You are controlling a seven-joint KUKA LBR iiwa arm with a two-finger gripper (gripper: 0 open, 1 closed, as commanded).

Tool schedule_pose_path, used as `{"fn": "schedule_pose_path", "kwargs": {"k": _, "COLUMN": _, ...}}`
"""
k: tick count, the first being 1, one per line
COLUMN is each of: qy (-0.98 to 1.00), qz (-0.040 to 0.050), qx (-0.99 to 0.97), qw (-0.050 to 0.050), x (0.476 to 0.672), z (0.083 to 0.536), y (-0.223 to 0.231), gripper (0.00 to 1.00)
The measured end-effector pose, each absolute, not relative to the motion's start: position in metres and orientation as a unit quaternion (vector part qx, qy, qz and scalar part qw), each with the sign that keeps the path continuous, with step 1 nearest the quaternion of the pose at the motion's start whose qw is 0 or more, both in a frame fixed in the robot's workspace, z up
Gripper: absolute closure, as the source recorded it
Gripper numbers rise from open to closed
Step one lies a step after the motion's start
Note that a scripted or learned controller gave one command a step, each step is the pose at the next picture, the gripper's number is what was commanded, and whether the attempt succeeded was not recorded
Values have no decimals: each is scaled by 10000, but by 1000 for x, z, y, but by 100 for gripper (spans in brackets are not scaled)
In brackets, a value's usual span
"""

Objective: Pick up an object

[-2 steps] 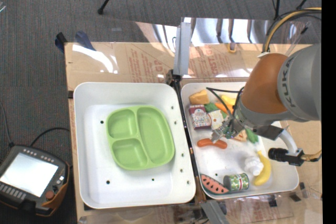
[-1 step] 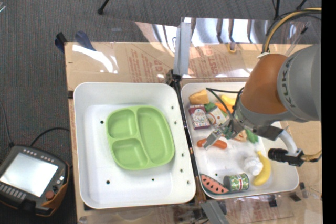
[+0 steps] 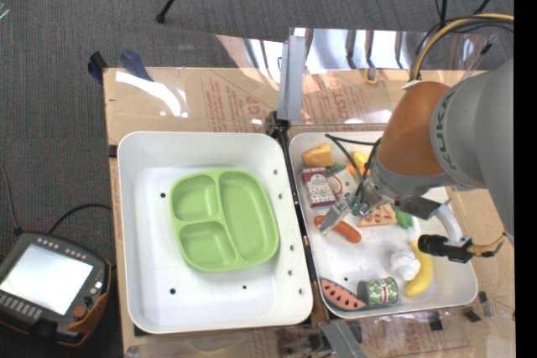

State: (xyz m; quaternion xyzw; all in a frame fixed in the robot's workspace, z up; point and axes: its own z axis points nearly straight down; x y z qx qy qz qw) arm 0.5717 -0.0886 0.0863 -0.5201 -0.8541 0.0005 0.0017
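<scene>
- Your arm (image 3: 445,142) reaches in from the right and hangs over the right bin (image 3: 466,285), its orange band above the bin's far half.
- Your gripper (image 3: 340,215) sits low over the left-centre of that bin. One grey finger (image 3: 330,220) slants down toward the bin floor. From this angle you cannot tell how far the claw is parted, and nothing can be seen held in it.
- An orange-red sausage-shaped piece (image 3: 348,231) lies just beside the fingertip, on its near side; whether the two touch cannot be judged.
- A purple carton (image 3: 318,186) lies just beyond the gripper, flat on the floor of the bin.
- A yellow wedge (image 3: 317,155) rests near the bin's far left corner.
- A pizza-slice toy (image 3: 379,216) lies just right of the gripper, partly under the wrist.
- Along the near edge you have a watermelon slice (image 3: 341,296), a small can (image 3: 378,291) on its side, a white object (image 3: 404,265) and a banana (image 3: 420,272).
- The left bin (image 3: 143,172) holds a green divided plate (image 3: 224,219), lying flat, well apart from the gripper.
</scene>
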Motion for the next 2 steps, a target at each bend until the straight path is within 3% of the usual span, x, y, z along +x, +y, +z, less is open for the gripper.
{"fn": "schedule_pose_path", "kwargs": {"k": 1, "qy": -8554, "qz": 10, "qx": -5180, "qw": 22, "x": 572, "z": 96, "y": -88, "gripper": 100}}
{"fn": "schedule_pose_path", "kwargs": {"k": 2, "qy": -8652, "qz": -33, "qx": -5014, "qw": -27, "x": 609, "z": 192, "y": 22, "gripper": 100}}
